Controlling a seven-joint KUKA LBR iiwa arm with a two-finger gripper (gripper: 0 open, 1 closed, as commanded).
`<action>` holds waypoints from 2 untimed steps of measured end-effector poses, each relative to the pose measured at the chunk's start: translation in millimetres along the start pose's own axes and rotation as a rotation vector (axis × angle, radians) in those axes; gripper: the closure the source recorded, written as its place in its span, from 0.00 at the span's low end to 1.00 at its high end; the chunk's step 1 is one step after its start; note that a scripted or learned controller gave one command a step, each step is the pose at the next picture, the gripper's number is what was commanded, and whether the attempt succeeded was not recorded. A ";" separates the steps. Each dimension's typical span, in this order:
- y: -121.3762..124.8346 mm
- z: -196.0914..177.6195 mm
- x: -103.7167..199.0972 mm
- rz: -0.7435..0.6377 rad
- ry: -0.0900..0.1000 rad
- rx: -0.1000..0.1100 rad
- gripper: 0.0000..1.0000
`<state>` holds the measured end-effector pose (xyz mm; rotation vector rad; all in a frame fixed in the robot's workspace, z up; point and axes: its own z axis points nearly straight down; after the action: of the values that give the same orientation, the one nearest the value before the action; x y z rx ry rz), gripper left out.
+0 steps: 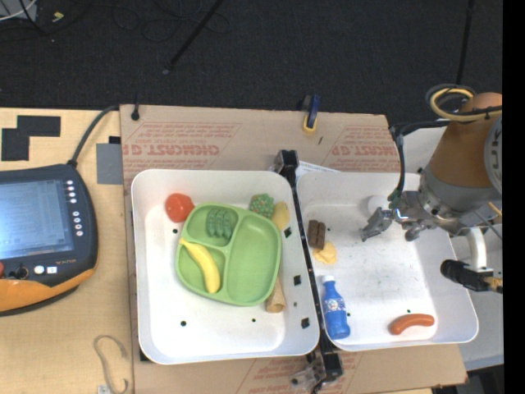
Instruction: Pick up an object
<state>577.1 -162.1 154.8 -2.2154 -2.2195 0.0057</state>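
Dark carpet lies behind a cardboard-covered table (213, 138) that carries two shallow white bins side by side. At far left a teach pendant (41, 232) with a lit screen rests on the table. Inside the left bin (156, 318) sits a green divided plate (234, 253) holding a yellow banana (202, 265), whose long axis runs from upper left to lower right, and a green grape cluster (220, 220). A red tomato (178, 207) lies just beside the plate's upper left, a small broccoli piece (262, 204) at its upper right. In the right bin (443, 335), a brown block (317, 233) and a yellow piece (326, 255) lie near the dividing wall; below them a blue bottle (335, 308) lies with its white cap pointing up the frame. A reddish sausage (412, 323) lies roughly crosswise near the lower right corner. The gripper (392, 222) hangs over the right bin's upper part with its fingers spread apart, nothing between them, well apart from bottle and sausage.
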 end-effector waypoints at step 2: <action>-8.0 68.5 0.9 0.001 0.000 -0.002 0.00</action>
<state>568.7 -161.2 86.4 -2.2177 -2.2190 0.0037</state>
